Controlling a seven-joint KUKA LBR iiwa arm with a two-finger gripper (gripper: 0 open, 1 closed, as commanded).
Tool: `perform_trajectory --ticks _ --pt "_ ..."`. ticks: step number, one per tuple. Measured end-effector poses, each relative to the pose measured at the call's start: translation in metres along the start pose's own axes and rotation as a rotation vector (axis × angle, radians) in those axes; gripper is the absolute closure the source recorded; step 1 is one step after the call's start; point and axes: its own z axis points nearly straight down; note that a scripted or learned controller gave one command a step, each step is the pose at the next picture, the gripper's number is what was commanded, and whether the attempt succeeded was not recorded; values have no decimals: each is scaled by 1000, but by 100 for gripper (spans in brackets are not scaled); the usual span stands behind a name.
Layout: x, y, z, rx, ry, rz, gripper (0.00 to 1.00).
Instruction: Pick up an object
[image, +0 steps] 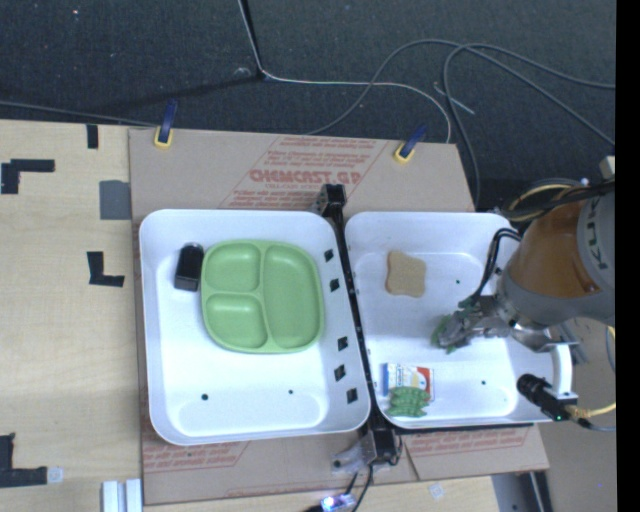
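We are hovering low in the right bin (470, 240).
Our gripper (452, 333) is sitting too blurred to tell its state; the tan slice (405, 273) is lying just beyond it, the small packet (408, 388) nearer the front rim.

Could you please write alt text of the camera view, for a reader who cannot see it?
A grey robot arm reaches from the right into the right white bin, its end effector low near a tan cookie-like piece and a small printed packet. The left white bin holds a green divided plate and a small black object.
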Motion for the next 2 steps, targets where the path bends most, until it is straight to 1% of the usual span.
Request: perform_trajectory --ticks 1,2 --pt "-3 6 -61 11 7 -2 100" --pt "-4 8 -114 10 7 -3 100"
